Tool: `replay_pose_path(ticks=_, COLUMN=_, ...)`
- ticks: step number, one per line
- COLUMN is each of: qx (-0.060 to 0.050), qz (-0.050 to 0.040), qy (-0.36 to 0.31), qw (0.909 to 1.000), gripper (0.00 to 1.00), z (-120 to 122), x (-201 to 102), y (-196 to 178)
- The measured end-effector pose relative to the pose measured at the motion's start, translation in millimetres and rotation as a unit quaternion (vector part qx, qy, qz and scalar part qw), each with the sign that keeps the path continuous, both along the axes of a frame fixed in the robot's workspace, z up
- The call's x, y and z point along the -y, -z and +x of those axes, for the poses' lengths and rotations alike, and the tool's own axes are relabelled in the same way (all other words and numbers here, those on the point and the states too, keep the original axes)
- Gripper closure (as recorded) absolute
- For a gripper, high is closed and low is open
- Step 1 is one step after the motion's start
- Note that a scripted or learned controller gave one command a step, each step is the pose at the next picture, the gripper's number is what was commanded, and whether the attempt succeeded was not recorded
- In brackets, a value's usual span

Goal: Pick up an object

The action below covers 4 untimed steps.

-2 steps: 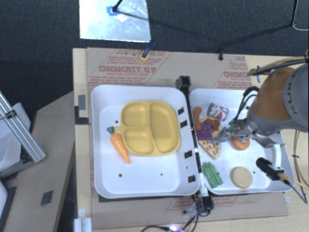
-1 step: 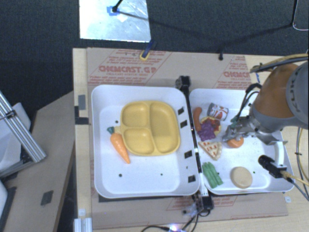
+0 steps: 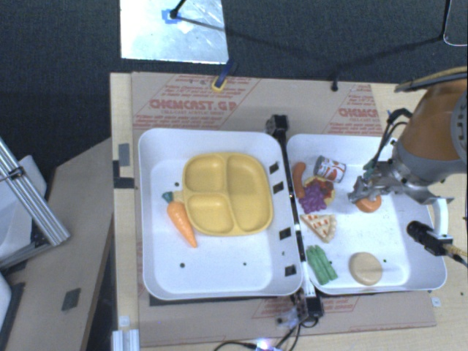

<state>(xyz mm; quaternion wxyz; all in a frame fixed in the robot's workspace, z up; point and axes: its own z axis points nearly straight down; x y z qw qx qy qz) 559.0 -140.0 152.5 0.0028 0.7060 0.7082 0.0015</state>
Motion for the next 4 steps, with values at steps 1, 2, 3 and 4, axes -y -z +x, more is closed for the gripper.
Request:
replay_pose_path(ticks=1, qx=0.001, qz=0.0, qy=0.0, qw=1.0, gripper=1.0, z=-2, x=0, y=-64)
replay_pose_path(ticks=2, qx=-0.001, qz=0.0006, qy=0.0, qw=1.0, gripper=1.0, z=-1, x=0, y=-72)
replay_pose_path(ticks=3, qx=-0.001, qz=0.0012, qy=-0.003, qw=1.0, gripper=1.0, z=20, x=-48, y=-63)
replay_pose_path(ticks=4, qx=-0.002, qz=0.0019, qy=-0.004, qw=1.0, gripper=1.0, z=45, x=-103, y=-58)
